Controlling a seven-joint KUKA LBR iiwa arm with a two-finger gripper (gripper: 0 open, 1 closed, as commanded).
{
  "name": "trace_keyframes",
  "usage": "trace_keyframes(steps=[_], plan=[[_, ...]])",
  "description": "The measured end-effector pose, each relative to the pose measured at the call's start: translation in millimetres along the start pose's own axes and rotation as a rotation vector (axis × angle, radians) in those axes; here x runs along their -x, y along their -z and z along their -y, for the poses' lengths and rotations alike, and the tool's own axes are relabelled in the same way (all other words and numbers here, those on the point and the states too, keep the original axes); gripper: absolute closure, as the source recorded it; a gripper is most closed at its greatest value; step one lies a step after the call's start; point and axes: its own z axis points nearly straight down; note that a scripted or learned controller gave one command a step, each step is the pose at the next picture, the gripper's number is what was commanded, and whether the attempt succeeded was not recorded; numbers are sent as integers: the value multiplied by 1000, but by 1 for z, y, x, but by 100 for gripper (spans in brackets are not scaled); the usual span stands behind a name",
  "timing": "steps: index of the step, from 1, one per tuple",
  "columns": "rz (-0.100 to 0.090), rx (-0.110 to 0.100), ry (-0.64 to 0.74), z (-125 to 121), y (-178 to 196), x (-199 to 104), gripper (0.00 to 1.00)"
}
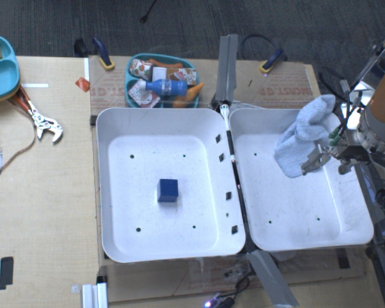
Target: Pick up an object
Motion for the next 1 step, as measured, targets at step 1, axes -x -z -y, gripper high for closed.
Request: trace_keyframes(steps=[1], plan=[[0, 0, -101, -63, -44, 31, 0]])
